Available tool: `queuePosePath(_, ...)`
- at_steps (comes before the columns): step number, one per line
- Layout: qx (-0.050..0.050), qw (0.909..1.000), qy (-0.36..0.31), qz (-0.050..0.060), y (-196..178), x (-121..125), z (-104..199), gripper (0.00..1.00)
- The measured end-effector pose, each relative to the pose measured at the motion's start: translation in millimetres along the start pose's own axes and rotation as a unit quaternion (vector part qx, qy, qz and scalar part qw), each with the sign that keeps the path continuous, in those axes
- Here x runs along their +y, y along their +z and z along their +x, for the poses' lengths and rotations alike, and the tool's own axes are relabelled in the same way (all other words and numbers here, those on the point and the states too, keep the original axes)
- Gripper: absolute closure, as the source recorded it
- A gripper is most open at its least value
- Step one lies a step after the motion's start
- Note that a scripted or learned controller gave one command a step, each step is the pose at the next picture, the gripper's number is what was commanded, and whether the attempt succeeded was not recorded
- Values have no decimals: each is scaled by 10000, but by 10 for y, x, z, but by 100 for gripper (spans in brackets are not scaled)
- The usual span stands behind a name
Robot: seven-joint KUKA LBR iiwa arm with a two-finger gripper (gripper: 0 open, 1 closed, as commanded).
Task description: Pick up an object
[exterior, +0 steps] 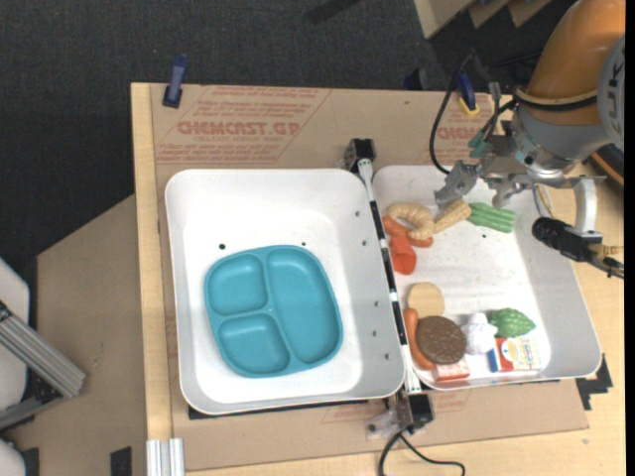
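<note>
Jaws are hanging over the right bin (556, 296), their state unclear; crowded bread (412, 218) and bean (492, 216) risk a glancing miss.

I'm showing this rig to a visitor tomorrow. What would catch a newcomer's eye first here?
Likely the teal divided tray, lying alone in the left bin. Next, the clutter of toy food in the right bin: a brown round patty near the front, a green piece at the back. Then the grey arm with its orange band, its claw low over the right bin's back end.
</note>
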State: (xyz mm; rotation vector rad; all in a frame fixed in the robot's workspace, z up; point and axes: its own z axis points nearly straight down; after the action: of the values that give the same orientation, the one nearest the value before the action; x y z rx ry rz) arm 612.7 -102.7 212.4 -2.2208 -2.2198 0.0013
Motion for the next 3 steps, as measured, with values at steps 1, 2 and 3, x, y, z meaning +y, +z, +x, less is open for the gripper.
queuePosePath(1,7,10000,23,45,1343,-336,-439,0)
queuePosePath(2,-49,10000,-1,-38,1254,374,-222,0)
queuePosePath(3,-15,10000,-1,-30,1263,551,-126,0)
